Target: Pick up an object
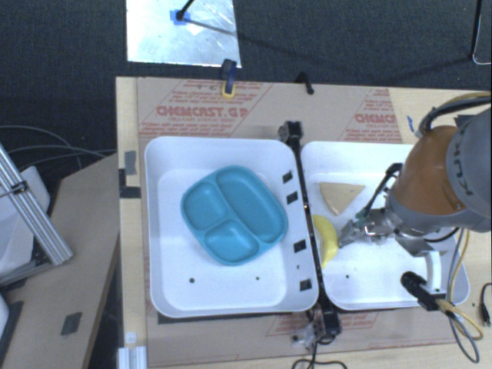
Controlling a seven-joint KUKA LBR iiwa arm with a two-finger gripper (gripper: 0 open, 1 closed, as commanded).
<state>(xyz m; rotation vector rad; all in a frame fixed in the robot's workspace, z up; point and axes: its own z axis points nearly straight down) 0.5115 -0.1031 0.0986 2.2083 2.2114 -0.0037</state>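
A yellow banana-shaped object (327, 239) lies in the right bin (350, 290) against its left wall. A tan wedge (340, 196) rests just behind it. My gripper (347, 232) is low over the right bin, its tip right beside the yellow object's right side. A blue divided plate (232, 213) lies in the middle of the left bin (177, 283).
The arm's grey body and orange band (430, 175) cover the right half of the right bin. A black clip row (296, 206) runs along the wall between the bins. Cardboard sheeting (207, 110) lies under both bins.
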